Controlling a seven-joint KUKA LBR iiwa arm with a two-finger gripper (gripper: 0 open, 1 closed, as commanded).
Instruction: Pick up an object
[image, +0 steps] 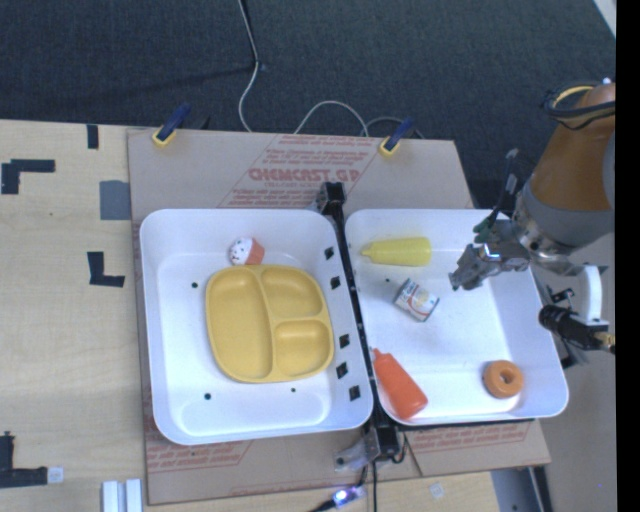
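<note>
Two shallow white bins sit side by side on a cardboard sheet (300, 165), meeting at a black centre divider (345, 300). Left bin (165, 300) is mostly taken up by a yellow compartment plate (268, 322), w/ bare floor along its near and left edges; a small white-and-orange toy (244, 251) lies just beyond the plate's far rim. Right bin (530, 330) has more open room: yellow corn-like piece (397, 251) near the far wall, small labelled can (416, 299) lying tilted in the middle, orange bottle-shaped item (400, 386) against the divider at the near corner, brown doughnut (502, 379) by the near right corner. Widest clear floor is betw. can and doughnut.

Gripper (470, 270) hangs over the right bin's far right part, right of the can and apart from it; nothing visible betw. its fingers, how far apart they stand I can't tell.

Red print on the cardboard reads roughly "CHEMCAST GP"; can label too small to read.

Cardboard is clamped at the far edge by two yellow-and-blue clamps (170, 125), on a light wood bench w/ black marks; dark carpet (120, 60) beyond, white cable (252, 70) running across it
</note>
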